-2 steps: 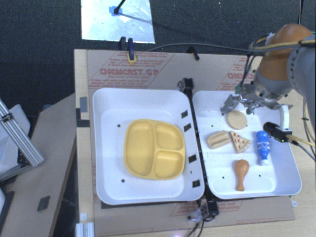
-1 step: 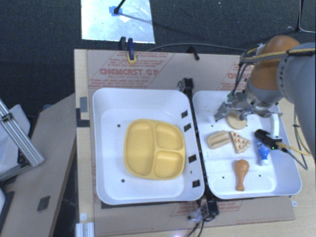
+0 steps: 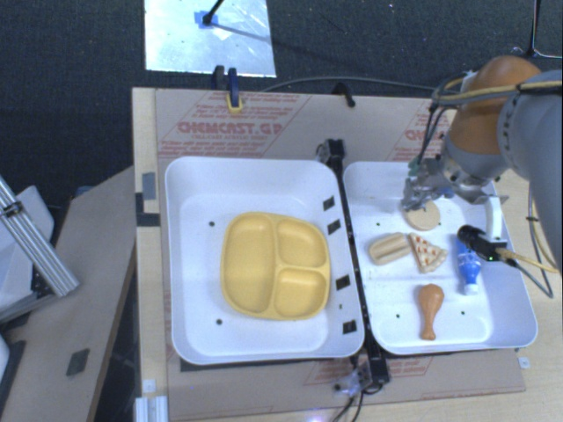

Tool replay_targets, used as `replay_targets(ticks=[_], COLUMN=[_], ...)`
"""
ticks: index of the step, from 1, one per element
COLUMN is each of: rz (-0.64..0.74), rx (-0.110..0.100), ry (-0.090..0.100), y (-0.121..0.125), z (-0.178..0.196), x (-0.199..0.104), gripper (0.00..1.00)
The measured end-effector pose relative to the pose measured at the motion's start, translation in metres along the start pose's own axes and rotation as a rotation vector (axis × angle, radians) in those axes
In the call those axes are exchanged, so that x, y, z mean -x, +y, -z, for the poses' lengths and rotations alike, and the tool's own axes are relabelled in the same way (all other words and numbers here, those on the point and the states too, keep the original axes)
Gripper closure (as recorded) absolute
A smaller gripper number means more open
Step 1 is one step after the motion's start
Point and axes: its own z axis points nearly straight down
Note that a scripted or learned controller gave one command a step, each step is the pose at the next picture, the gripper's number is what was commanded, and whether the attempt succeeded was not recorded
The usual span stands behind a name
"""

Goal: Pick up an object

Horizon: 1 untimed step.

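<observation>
The grey arm with its orange band reaches in from the right and bends down over the far part of the right white bin (image 3: 510, 319). Its gripper (image 3: 417, 199) hangs directly above a round tan cookie-shaped disc (image 3: 425, 217); whether it is open or closed cannot be told. Nearer lie a tan bread-shaped piece (image 3: 388, 248), a pizza-slice toy (image 3: 428, 254), a blue tube (image 3: 469, 272) and a brown drumstick toy (image 3: 429, 307). A yellow divided plate (image 3: 274, 265) sits in the left bin (image 3: 189, 236).

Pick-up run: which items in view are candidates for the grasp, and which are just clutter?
Candidates, right bin:
- round cookie, under the gripper
- bread piece
- pizza slice
- drumstick
- blue tube

Lying about:
- yellow divided plate, left bin
- clamp at the board's back edge
</observation>
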Motion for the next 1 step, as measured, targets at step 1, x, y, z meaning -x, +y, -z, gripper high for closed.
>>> replay_targets(ticks=[1], rz=[0.001], rx=[0.003], ry=[0.000], y=[0.0060], z=[0.0637], x=[-0.0044], gripper=[1.00])
